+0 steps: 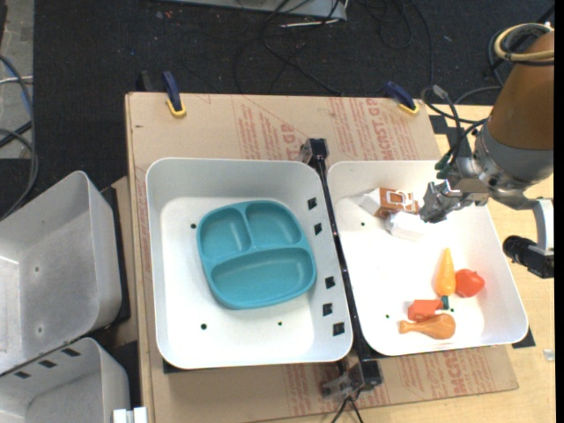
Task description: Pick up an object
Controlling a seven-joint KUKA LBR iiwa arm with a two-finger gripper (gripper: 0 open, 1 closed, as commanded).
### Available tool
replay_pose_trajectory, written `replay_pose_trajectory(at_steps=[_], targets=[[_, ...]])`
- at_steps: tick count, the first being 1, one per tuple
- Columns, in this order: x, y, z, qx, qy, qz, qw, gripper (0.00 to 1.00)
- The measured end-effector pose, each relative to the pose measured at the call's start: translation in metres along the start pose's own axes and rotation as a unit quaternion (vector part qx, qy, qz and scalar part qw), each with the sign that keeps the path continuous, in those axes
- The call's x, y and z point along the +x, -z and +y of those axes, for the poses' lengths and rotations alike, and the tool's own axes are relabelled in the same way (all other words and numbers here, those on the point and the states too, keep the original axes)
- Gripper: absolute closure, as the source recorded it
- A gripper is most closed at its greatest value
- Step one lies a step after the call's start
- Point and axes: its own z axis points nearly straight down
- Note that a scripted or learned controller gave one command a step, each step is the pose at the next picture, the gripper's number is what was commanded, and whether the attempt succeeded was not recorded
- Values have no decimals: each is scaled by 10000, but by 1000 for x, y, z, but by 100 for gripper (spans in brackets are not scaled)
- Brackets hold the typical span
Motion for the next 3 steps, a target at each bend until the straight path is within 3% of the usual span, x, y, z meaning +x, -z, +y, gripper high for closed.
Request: replay_pose_trajectory(at_steps=[3], targets=[[152, -13, -12, -3, 3, -2, 10000, 100]])
